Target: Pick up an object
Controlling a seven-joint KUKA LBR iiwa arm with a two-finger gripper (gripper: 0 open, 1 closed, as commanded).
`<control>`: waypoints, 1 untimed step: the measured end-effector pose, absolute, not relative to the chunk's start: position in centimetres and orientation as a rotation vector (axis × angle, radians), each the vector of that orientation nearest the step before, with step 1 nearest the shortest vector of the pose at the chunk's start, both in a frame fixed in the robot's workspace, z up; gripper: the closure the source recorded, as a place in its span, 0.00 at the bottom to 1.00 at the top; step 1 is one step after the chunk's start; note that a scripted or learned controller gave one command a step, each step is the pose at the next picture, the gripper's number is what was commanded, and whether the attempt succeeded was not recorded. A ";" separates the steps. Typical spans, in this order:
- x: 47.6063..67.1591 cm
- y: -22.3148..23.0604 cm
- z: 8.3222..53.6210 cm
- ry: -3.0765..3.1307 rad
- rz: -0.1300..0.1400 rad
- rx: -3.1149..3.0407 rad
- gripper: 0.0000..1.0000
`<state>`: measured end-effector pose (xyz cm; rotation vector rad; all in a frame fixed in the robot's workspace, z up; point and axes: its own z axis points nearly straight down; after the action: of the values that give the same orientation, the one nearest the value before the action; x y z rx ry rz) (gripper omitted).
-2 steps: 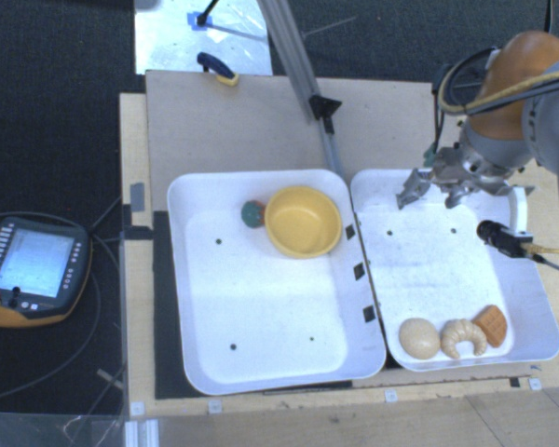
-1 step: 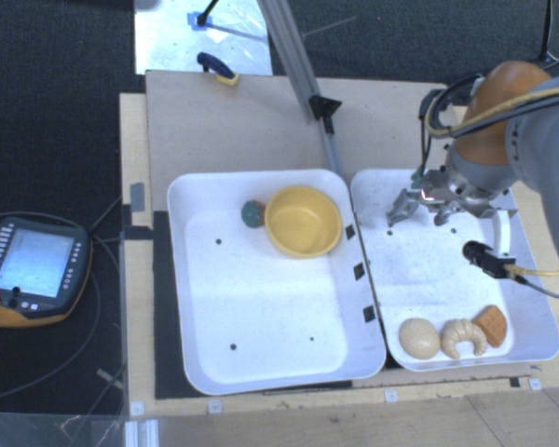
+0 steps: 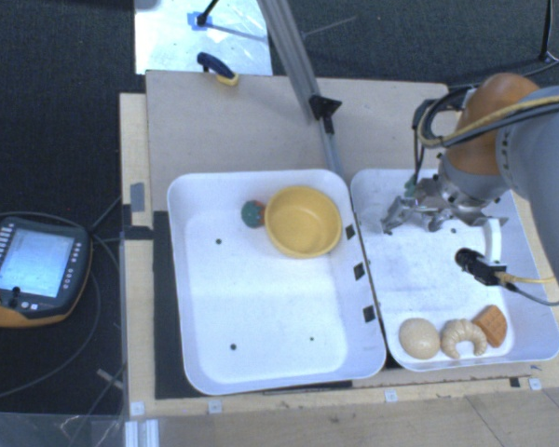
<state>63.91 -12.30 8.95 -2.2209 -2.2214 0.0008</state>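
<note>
Your likeliest targets, the pale bun (image 3: pixel 419 338), croissant (image 3: pixel 462 337) and orange cracker (image 3: pixel 491 323), sit clustered at five o'clock in the right bin (image 3: pixel 540 347). The gripper (image 3: pixel 412 214) hangs over that bin's eleven o'clock region, well apart from them, holding nothing; you appear to be in the approach step. Next, shift toward five o'clock and descend. The yellow bowl (image 3: pixel 303 222) and green ball (image 3: pixel 252 214) occupy the left bin (image 3: pixel 261 343).
</note>
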 end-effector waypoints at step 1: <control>64.0 -12.3 10.1 -2.223 -0.002 -2.223 1.00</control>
<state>63.99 -12.31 10.14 -2.2226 -2.2229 -0.0019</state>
